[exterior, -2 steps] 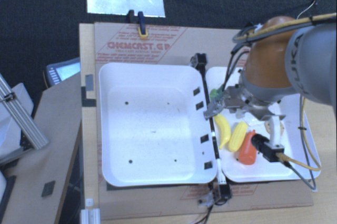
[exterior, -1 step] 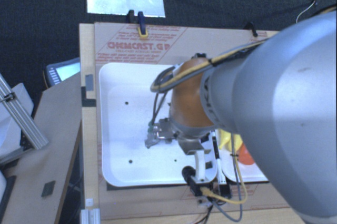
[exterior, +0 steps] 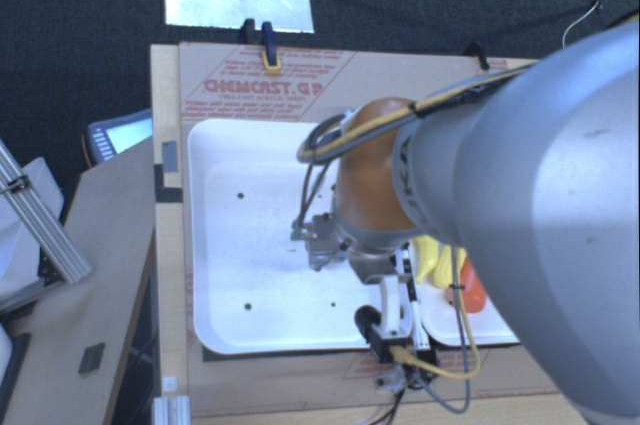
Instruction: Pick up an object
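Note:
My gripper [exterior: 318,246] hangs low over the right part of the left white bin [exterior: 225,213], under the orange band of the wrist. The big grey arm reaches in from the right and hides most of the right bin. Past the wrist, in the right bin, a yellow object [exterior: 428,263] lies beside an orange-red object [exterior: 473,294]; both are partly hidden by the arm and a cable. No object shows at the gripper.
A cardboard sheet [exterior: 265,78] lies under the bins, held by a clamp [exterior: 268,43] at the back. A wooden bench edge [exterior: 110,243] and an aluminium rail [exterior: 40,223] sit to the left.

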{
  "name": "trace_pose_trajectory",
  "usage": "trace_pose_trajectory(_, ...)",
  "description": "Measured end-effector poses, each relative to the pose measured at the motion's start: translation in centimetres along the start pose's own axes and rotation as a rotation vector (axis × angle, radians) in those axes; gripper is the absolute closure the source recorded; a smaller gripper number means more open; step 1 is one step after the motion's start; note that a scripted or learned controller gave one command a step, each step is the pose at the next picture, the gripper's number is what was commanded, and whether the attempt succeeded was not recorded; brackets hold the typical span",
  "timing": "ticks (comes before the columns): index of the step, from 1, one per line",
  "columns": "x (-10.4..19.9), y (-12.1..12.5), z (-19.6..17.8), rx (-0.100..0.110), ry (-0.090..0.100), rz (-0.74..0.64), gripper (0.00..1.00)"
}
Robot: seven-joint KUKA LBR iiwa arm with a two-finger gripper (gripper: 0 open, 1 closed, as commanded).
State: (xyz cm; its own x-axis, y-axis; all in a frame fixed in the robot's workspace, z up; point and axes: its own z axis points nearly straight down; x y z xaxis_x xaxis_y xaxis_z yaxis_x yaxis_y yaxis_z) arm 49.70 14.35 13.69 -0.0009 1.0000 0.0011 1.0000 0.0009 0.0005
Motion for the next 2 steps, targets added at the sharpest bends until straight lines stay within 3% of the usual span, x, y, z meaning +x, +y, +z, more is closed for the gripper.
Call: trace_pose_trajectory(2, 0.0, 0.1, -2.1, -0.001, 0.002, 0.000, 1.00)
